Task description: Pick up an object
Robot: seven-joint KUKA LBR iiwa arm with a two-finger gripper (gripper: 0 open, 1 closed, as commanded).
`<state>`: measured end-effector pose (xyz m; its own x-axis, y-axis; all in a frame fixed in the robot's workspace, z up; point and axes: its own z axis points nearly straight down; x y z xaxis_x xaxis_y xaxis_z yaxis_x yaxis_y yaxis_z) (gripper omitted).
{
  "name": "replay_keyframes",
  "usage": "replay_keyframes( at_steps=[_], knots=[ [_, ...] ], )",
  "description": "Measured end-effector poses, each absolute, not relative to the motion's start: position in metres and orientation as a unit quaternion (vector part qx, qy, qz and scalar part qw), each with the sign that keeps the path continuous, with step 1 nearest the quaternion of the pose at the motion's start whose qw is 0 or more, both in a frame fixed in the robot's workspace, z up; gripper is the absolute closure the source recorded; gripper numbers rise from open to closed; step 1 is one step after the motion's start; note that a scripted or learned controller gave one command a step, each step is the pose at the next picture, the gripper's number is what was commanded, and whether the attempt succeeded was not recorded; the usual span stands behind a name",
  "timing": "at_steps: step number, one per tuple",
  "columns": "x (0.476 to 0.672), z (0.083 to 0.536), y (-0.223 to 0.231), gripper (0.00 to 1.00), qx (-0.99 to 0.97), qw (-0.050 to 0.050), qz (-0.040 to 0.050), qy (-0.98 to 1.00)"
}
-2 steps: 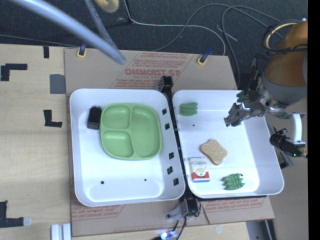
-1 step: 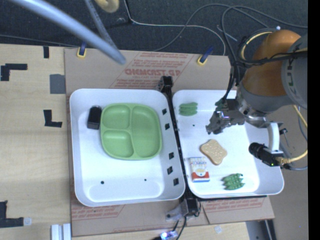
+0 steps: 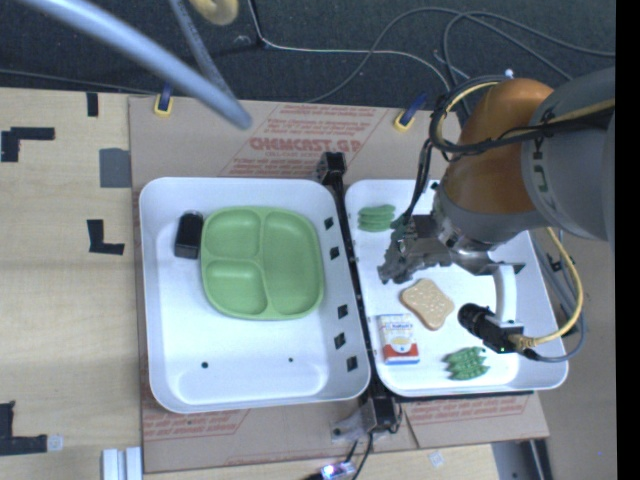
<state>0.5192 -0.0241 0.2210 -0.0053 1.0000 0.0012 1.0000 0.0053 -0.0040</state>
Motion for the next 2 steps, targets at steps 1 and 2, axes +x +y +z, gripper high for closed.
replay_keyframes(
  at_steps=[1,2],
  knots=[
    [0.508,0.231,0.032,1.00,-0.704,0.001,-0.0002,-0.710],
    [0.503,0.221,0.082,1.00,-0.705,0.001,0.0014,-0.709]
  ],
)
